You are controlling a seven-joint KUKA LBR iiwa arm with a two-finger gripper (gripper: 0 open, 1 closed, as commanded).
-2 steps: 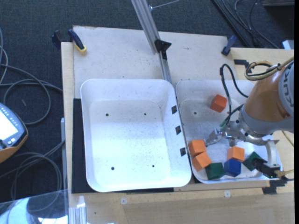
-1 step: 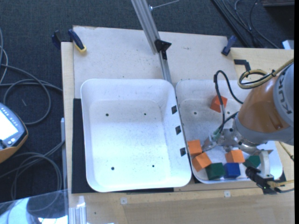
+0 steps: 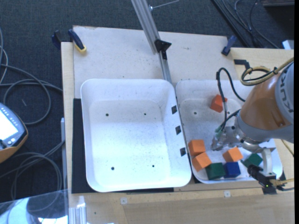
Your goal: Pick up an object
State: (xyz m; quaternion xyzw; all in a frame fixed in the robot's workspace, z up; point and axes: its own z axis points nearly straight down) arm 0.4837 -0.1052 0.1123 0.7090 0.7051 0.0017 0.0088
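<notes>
Step in hand: approach, nothing lifted yet. End effector (image 3: 218,143) low inside right bin (image 3: 189,88), among cluster of blocks at near end; whether released or clenched, cannot tell. Likely targets: orange block (image 3: 197,147) and second orange block (image 3: 202,160) just left of it, third orange block (image 3: 232,154) to right. Green block (image 3: 215,171), blue block (image 3: 232,170), dark green block (image 3: 253,160) along near rim. Lone orange block (image 3: 217,103) at far end. Next move needs settling over one block. Left bin (image 3: 88,90) sits on table (image 3: 117,50).
</notes>
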